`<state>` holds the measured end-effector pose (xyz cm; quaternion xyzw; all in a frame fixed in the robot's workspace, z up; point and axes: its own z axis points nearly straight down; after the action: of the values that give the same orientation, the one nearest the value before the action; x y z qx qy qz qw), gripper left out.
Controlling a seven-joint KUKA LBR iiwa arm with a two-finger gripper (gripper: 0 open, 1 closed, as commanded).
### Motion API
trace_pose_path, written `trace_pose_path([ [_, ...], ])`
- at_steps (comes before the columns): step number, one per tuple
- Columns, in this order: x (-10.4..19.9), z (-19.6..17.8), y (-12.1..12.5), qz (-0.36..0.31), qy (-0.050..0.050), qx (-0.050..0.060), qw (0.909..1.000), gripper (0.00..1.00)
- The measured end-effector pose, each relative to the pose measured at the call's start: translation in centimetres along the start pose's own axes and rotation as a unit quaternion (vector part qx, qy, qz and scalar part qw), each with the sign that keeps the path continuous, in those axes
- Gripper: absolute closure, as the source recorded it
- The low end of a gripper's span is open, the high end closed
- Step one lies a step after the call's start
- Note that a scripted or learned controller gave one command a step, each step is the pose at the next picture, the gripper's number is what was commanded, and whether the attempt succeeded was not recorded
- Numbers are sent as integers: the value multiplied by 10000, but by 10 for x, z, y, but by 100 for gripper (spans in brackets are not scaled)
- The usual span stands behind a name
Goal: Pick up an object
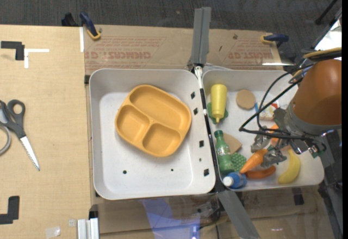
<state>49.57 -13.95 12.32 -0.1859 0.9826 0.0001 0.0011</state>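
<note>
The grey arm with its orange band (322, 94) is being reached into the right-hand shallow white bin (310, 181) from the right, and its gripper (270, 148) is being held low over the crowded front part of that bin. This placement is judged to be a descent toward the toy food gathered there, since the task is a pick from the clutter. Whether the jaws are being held wide or narrow cannot be told, as dark cables and the wrist are crossing over them.

The likeliest target, an orange plastic carrot (253, 161), is lying directly beneath the gripper, beside a red curved piece (261, 173). Its long axis is running diagonally, with the narrow tip being pointed toward the lower left, at a blue-and-white round toy (234, 180). A grip across its short width is judged most suitable.

Just to the right, a yellow plastic banana (290, 168) is resting near the bin's front wall. A green plastic bottle (221, 145) and a yellow squeeze bottle (218, 101) are lying along the divider, lengthwise, near a round tan disc (246, 99). In the left bin (103, 178), a yellow three-compartment plastic plate (153, 120) is sitting tilted.
</note>
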Motion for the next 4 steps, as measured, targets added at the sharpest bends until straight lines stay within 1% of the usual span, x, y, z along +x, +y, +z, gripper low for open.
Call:
trace_pose_path([
  [1,-59,-86,16,-489,-10,1,9988,100],
  [2,-25,15,39,-290,-3,0,9996,100],
  [3,-52,-68,123,-1170,-9,-2,9931,100],
  [4,-38,-156,80,-1916,-12,1,9815,100],
])
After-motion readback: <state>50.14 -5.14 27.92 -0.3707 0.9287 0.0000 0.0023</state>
